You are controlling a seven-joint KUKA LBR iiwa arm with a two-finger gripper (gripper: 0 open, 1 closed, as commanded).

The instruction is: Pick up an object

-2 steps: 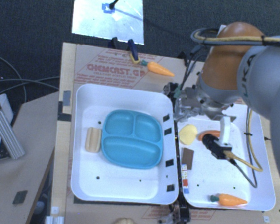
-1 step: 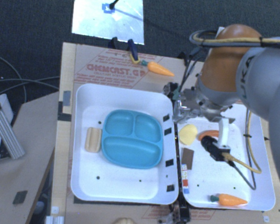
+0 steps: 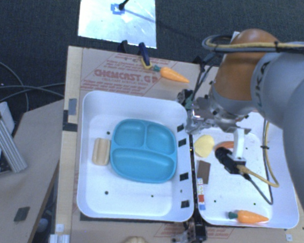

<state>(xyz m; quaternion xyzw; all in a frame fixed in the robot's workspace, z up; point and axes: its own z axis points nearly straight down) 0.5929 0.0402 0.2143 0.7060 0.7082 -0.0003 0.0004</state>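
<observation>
Tool: mounted under the orange-banded wrist, lowered over the near-left part of the right bin; whether it is wide or narrow cannot be told, the wrist housing covering it from above.

Directly below and just beside it: a pale yellow rounded object, possibly a toy lemon, lying against the divider between the bins. Judged the likeliest pick target, given the tool's position over it.

Also in the right bin: a dark brown block near the yellow piece; a red-orange item partly hidden by a black-and-white fitting; a toy carrot at the front edge, well apart.

Left bin: a blue divided plate at centre, with a tan ridged piece beside its left rim.

Surface beyond the bins: a second carrot on the cardboard sheet, outside the working area.
</observation>
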